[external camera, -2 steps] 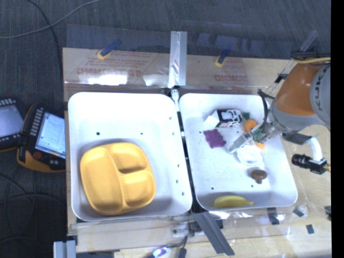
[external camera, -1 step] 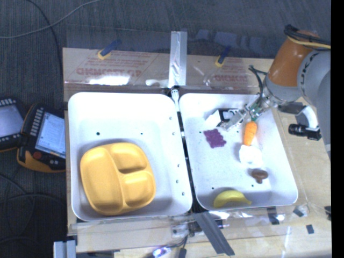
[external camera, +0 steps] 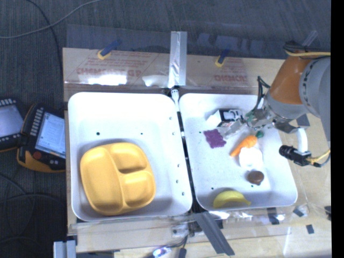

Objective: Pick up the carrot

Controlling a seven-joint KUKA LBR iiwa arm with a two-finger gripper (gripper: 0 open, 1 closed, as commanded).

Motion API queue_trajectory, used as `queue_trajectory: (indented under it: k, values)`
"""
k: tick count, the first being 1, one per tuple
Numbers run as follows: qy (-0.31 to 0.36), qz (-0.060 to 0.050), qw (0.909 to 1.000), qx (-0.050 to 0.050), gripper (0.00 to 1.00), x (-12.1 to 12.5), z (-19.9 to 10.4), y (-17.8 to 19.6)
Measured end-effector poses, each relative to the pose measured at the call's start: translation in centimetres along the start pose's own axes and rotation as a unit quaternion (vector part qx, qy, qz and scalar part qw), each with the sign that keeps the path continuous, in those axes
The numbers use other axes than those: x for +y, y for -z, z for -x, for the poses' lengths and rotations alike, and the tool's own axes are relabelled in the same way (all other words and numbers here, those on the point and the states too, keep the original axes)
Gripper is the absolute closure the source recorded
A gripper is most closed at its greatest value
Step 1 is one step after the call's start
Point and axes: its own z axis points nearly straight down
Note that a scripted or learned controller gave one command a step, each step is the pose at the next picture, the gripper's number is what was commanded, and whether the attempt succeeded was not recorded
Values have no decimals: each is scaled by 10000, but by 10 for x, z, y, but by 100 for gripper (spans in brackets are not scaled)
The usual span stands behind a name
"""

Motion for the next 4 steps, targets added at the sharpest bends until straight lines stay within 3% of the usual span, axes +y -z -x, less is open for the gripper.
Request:
queue_trajectory:
  k: [1, 2, 3, 4]
  values:
    - [749, 4, 9972, -20, 0, -62, -27, 2]
    - [2903, 29, 9569, -44, 0, -97, -48, 3]
    - [2313, 54, 9729, -26, 0, -116, -46, 4]
    - [444, 19, 9990, 10, 0, -121, -38, 3]
